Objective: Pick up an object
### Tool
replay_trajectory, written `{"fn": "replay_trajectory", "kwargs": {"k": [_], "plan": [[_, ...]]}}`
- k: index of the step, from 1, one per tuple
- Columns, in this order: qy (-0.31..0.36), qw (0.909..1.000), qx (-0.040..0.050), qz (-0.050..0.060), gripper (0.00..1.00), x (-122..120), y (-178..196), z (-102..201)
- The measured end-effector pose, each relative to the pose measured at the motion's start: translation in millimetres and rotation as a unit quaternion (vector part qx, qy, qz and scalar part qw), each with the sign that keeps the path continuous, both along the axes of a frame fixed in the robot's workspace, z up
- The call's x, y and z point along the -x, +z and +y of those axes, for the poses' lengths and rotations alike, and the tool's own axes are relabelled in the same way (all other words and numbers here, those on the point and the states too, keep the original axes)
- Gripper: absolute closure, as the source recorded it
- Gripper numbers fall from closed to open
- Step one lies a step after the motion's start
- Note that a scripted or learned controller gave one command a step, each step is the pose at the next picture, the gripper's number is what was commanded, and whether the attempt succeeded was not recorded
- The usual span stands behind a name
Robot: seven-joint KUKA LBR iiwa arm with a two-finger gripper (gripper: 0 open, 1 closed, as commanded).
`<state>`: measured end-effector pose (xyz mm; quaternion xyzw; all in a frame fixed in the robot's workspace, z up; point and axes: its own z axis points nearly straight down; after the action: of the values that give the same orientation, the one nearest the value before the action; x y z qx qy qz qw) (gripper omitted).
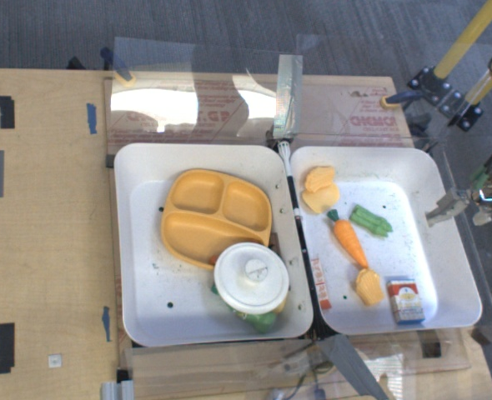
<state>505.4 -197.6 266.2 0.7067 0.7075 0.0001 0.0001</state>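
1. The gripper [461, 206] is at the right rim of the right bin [446, 265]. It is small and blurry there, so I cannot tell if it is apart or together. I see nothing in it.
2. No toy is picked up yet. This looks like the very first step: choosing a toy and going to it.
3. The toys to pick from lie in the right bin. There is a carrot [348, 238] in the middle, with a green toy [369, 220] just beside it.
4. A yellow lump [369, 287] and a little box [405, 300] sit near the front. More yellow pieces [321, 188] sit at the back left.
5. The left bin [133, 248] has a yellow plate [204, 211] and a white bowl [252, 276] resting on its edge.
6. Next, I think the gripper must move left over one toy, then go down. The green toy is nearest. The gripper should come down on just that one, because the carrot is so close.
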Motion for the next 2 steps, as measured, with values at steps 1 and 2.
{"fn": "replay_trajectory", "kwargs": {"k": [1, 2], "plan": [[-0.153, 0.9883, -0.0012, 0.003, 0.00, 8, -76, -25], [-0.295, 0.9556, -0.0012, 0.003, 0.00, 26, -118, -14]]}}
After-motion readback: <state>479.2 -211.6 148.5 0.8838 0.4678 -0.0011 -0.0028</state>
